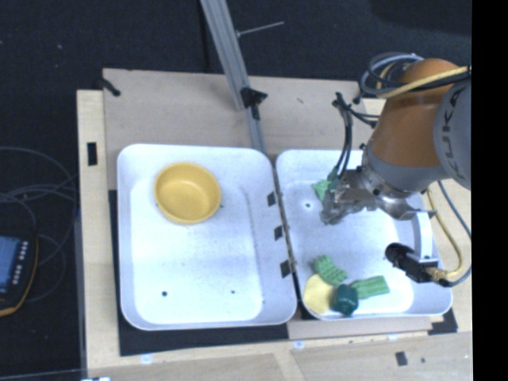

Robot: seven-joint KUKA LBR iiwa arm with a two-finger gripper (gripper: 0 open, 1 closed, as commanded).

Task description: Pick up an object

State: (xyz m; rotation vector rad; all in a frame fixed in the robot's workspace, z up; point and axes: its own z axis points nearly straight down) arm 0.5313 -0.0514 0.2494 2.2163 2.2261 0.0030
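Left bin [143,292]: a shallow white tray on the bench; it bears a yellow bowl [188,193] in its far left part, upright, hollow facing up; the bowl stands well apart from the arm.
Divider: the two bins meet edge to edge down the middle; a grey metal bar [226,42] slants down from the top towards that seam.
Right bin [302,173]: white like its neighbour; a small green piece [321,189] lies near its far side, just beside the gripper; at the near edge sits a cluster: a ridged green block [329,270], a pale yellow object [317,294], a dark teal round object [345,298] and a green bar-shaped piece [371,286]; the teal one touches the yellow one and the bar.
Gripper [337,209]: low over the far half of the right bin, next to the small green piece; from where I stand I cannot tell whether it is parted or closed, nor whether it grasps anything.
Arm [413,133]: grey with an orange band; it comes in from the right and covers part of the right bin; black cables loop above it.
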